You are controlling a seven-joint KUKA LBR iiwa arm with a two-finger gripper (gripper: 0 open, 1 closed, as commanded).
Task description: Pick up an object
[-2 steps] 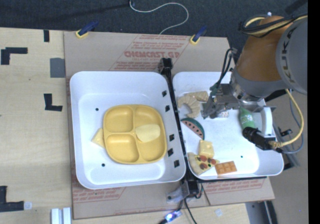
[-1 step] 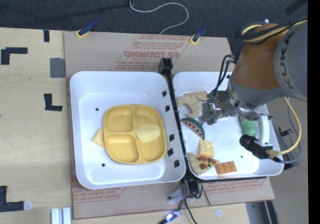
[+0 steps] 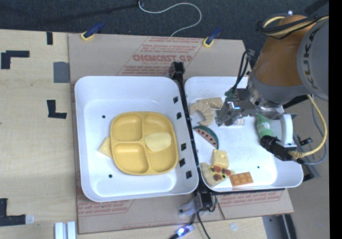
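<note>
Target candidates sit in the right bin [image 3: 278, 182]: tan piece [image 3: 206, 106] at far left, watermelon slice [image 3: 207, 135] below it, cheese wedge [image 3: 219, 157] and orange cracker [image 3: 241, 179] at the near edge, green item [image 3: 263, 125] to the right, partly behind the arm. Tool [image 3: 231, 115] hangs low over the far part of this bin, just right of the tan piece; cannot tell how its grip stands, and nothing is seen held. Left bin [image 3: 88, 125] carries a yellow divided plate [image 3: 144, 143]. Judgement: the tan piece is nearest. Centre over it before descending, stay off the divider [image 3: 185, 120] between bins, close only once seated, lift straight.
</note>
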